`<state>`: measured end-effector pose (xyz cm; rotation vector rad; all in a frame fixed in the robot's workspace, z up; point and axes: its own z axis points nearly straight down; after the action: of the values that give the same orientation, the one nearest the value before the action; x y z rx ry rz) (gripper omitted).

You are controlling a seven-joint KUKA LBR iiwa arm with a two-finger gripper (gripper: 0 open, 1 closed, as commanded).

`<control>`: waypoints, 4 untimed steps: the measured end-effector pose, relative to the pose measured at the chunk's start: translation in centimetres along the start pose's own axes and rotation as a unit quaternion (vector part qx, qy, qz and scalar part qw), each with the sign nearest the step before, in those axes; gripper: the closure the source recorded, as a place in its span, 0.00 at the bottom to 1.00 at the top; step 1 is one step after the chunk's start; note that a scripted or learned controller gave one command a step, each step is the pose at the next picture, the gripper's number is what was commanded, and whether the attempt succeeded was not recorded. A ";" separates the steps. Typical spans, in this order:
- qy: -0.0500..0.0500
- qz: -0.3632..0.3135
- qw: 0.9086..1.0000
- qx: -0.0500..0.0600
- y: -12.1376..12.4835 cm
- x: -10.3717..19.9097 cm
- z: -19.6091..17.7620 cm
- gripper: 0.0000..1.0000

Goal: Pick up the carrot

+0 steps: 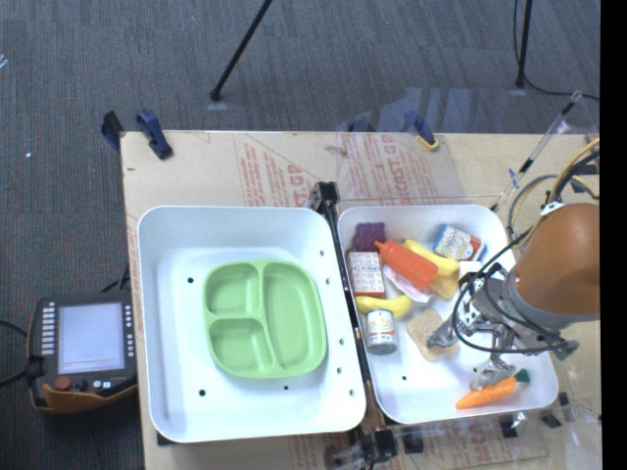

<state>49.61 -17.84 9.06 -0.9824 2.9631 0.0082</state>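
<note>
Hovering tool (498,368) just above carrot (487,392), nearby labels unreadable.

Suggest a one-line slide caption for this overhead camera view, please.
KUKA arm's claw poised just above the orange plastic carrot in the right white bin; green divided plate in the left.

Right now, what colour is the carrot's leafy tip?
Green, on the orange carrot; seen in the camera view.
</note>
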 end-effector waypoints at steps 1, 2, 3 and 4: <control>0.006 -0.179 0.984 -0.001 -1.9 2.4 0.1 0.00; 0.005 -0.243 0.970 -0.003 -8.8 -6.7 0.3 0.00; 0.008 -0.255 0.967 -0.006 -2.5 -1.9 0.5 0.00; 0.005 -0.254 0.967 -0.008 -2.3 -2.2 -0.5 1.00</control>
<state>52.75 -18.38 9.58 -1.7097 2.6285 0.0174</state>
